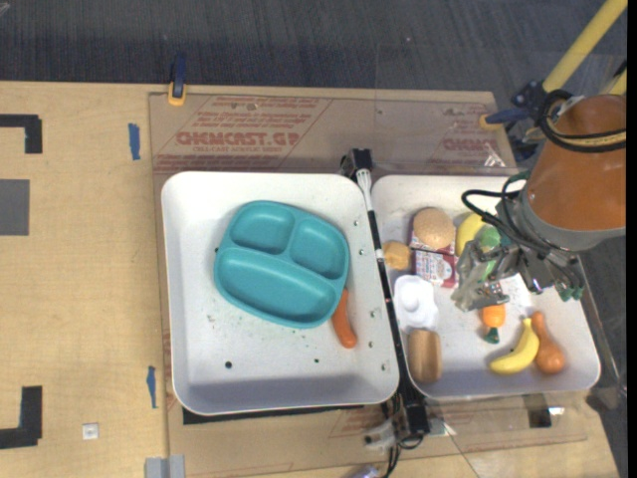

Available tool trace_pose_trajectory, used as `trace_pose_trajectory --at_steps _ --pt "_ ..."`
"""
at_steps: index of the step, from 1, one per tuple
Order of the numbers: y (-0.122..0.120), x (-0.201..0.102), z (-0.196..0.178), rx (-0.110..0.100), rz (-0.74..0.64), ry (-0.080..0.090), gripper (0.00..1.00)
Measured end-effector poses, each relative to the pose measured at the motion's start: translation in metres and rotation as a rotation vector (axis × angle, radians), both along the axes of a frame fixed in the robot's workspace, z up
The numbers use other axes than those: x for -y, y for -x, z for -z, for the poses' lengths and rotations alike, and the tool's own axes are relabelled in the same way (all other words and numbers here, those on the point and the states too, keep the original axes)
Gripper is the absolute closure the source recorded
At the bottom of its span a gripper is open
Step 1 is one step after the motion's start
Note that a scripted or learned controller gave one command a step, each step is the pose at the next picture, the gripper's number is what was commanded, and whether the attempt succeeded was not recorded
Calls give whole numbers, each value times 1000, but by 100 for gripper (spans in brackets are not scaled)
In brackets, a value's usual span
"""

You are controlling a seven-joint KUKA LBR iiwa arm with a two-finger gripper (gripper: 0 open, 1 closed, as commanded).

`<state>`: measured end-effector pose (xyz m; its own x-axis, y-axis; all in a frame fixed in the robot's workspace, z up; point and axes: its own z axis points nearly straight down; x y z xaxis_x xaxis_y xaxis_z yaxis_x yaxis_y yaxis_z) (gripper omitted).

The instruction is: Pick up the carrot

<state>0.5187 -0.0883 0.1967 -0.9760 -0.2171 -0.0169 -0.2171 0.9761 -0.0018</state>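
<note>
I see the carrot (343,324) lying in the left bin (189,267), touching the teal divided plate (282,261) at its lower right edge. My gripper (480,285) hangs over the right bin (577,352), above a banana (517,349), a bun (433,227), a white bottle (415,302) and a bread roll (424,354).

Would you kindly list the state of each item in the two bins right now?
carrot: lying in the left bin, beside the plate's lower right edge, not gripped
teal plate: flat, upright, compartments bare
gripper: low over the right bin's toy food
banana: lying flat in the right bin
burger: sitting upright in the right bin
</note>
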Motion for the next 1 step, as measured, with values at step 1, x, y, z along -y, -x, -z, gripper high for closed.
trace_pose_trajectory --at_steps 1 --pt "2 2 3 -8 6 0 0"
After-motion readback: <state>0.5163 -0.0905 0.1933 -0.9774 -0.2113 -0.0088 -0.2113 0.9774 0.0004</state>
